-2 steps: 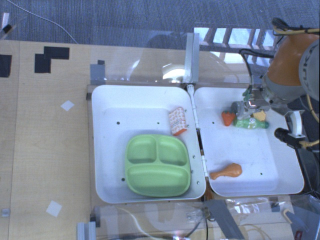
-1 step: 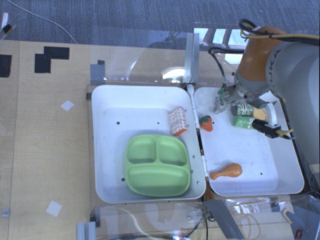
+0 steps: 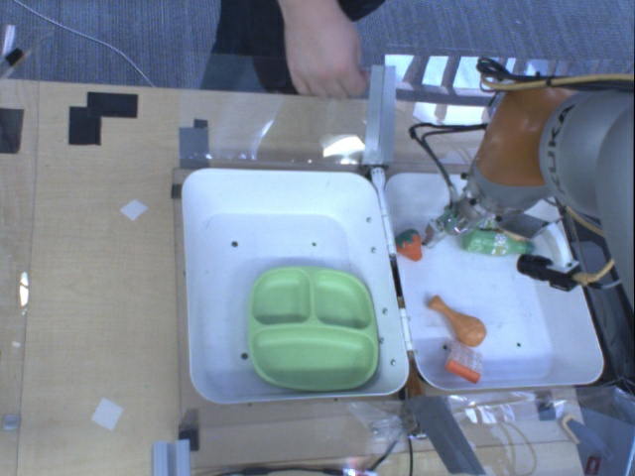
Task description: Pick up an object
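Observation:
My gripper [image 3: 444,225] is low in the right bin [image 3: 556,365], near its back left part. Just left of it lies a small red toy with a green top [image 3: 408,245], close to the bin's left wall. A pale green object [image 3: 493,242] rests right beside the gripper on its right. Nearer the front sit an orange drumstick-shaped toy [image 3: 458,321] and a small orange piece [image 3: 462,368]. I see nothing lifted off the bin floor.
A green divided plate [image 3: 314,327] lies in the left bin [image 3: 218,226]. A person's hand [image 3: 322,53] hangs over the bench's far edge. The divider wall [image 3: 389,256] runs between the bins. Black cables [image 3: 437,142] loop by the wrist.

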You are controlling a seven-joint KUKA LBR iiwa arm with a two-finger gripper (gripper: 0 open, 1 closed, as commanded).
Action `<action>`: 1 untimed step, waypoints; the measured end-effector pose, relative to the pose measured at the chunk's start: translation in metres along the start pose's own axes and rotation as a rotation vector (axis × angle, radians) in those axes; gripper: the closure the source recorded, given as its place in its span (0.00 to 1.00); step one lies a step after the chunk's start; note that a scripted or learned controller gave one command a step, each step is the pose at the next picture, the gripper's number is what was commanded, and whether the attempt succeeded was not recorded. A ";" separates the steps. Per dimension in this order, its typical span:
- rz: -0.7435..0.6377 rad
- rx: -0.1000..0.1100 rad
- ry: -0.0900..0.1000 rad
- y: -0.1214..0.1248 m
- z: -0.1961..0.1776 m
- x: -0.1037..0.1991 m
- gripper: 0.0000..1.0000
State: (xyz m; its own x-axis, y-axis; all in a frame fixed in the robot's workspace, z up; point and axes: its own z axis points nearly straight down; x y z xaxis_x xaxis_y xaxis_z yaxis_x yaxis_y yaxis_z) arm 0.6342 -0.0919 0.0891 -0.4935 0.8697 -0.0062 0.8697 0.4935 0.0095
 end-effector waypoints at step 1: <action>0.285 -0.003 -0.001 -0.022 -0.001 0.015 0.00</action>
State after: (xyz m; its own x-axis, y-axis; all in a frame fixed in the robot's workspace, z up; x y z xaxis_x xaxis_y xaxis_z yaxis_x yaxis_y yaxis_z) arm 0.6075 -0.0903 0.0897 -0.2295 0.9733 -0.0036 0.9732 0.2295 0.0138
